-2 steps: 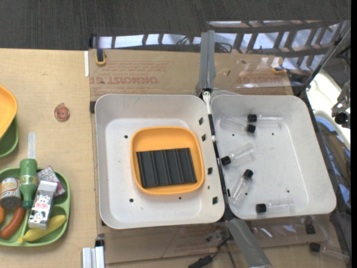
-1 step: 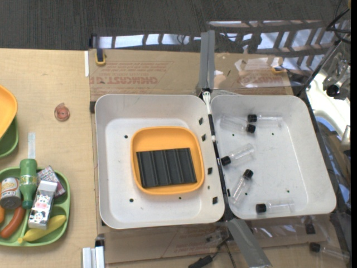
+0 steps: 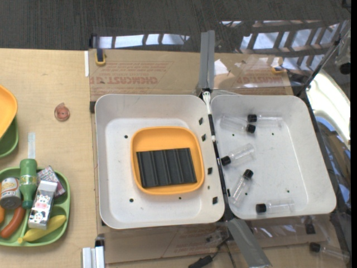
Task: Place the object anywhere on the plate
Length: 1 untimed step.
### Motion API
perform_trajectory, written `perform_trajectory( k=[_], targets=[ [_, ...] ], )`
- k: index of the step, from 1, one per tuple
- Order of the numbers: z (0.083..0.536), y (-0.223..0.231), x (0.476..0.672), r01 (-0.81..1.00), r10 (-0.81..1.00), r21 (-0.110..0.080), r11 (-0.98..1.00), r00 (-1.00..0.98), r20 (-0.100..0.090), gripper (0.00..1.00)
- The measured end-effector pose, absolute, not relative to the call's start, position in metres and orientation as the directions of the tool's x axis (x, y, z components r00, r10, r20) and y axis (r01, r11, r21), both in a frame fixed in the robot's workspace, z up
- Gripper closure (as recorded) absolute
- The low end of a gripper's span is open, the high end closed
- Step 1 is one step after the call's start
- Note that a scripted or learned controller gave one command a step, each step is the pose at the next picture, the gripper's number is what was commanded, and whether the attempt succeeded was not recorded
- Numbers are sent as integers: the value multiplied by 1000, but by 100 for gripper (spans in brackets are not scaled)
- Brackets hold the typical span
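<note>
Slanted overhead view of both bins [image 3: 111, 205]

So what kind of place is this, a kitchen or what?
Probably a robotics lab bench, not a kitchen: two white bins sit side by side, one holding an orange plate, the other clear capped vials, with toy food on the wooden table.
</note>
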State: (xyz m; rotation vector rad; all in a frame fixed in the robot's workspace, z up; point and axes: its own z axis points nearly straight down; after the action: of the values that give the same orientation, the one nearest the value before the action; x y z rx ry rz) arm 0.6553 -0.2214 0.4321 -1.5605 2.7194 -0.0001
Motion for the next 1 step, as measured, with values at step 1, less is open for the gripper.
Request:
perform_trajectory(
  k=[1],
  targets=[
    [441, -221, 660, -982, -982, -3, 189, -189, -5, 100]
  ],
)
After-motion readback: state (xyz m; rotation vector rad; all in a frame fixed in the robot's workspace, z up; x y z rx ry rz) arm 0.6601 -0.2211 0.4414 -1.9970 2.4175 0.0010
